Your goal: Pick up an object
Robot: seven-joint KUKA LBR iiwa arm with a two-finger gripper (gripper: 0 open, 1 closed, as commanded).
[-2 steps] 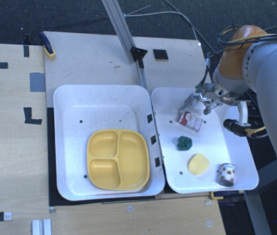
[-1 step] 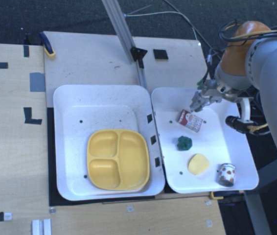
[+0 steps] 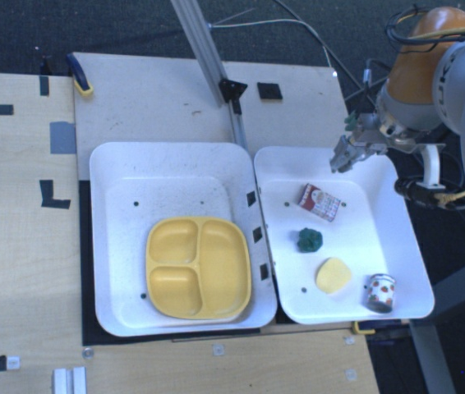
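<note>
Right bin (image 3: 397,220): carton (image 3: 320,202), green lump (image 3: 310,239), yellow piece (image 3: 333,275), small cup (image 3: 380,292) well apart, bare floor along left wall; gripper (image 3: 341,162) over far rim, above carton, tilted down-left; grip state cannot tell; left bin (image 3: 117,187) holds tray (image 3: 199,267).

The arm (image 3: 430,64) ran off the right edge. The end effector (image 3: 343,161) was too small and blurred to read, as was the small red-and-white carton's (image 3: 320,202) print.

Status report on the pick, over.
Gripper hovering over right bin's far edge, holding nothing visible. Red packet nearest; green lump, yellow piece beyond. Path clear.
</note>
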